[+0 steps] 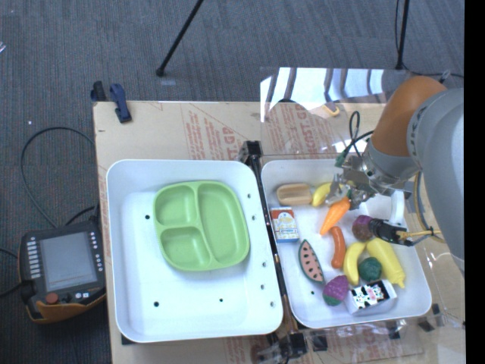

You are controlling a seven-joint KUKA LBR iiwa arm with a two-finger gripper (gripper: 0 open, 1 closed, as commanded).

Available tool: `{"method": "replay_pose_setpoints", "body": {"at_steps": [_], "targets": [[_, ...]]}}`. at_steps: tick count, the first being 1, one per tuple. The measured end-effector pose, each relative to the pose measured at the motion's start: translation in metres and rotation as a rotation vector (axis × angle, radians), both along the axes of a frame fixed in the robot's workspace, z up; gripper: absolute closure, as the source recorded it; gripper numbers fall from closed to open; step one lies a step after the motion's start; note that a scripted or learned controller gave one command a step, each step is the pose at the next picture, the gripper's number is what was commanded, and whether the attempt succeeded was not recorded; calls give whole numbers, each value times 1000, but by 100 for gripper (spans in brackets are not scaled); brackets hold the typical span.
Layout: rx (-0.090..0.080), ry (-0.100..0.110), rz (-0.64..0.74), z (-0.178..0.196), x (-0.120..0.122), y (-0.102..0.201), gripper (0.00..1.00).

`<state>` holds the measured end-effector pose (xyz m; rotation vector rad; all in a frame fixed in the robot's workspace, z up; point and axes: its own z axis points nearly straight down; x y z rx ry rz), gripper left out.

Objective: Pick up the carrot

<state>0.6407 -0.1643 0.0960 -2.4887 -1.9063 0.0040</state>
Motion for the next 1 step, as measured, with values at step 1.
{"method": "replay_pose_setpoints", "body": {"at_steps": [1], "targets": [[2,-9,-68,99,-45,98,100]]}}
